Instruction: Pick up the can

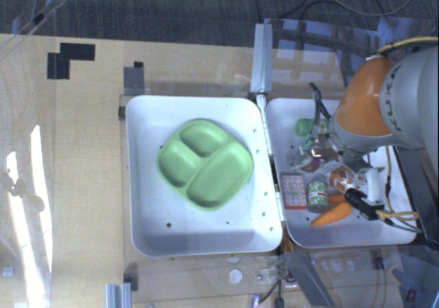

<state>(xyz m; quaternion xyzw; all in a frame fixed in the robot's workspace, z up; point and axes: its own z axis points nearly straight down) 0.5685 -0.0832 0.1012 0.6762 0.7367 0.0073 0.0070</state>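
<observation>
Green plate (206,163) in left bin (147,228); arm (384,104) over right bin (384,234).

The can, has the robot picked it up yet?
Not yet, it seems. The arm is over the right bin, so the reach looks done. The can lies on the bin floor beside the carrot. Grasping and lifting remain.

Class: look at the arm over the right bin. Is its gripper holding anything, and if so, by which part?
It cannot be told: the gripper sits low among the right bin's items, its tip hidden.

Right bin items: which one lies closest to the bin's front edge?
The carrot. It is orange, lying tilted, nearer the front wall of the right bin than the green-labelled can or the flat red packet beside it.
</observation>
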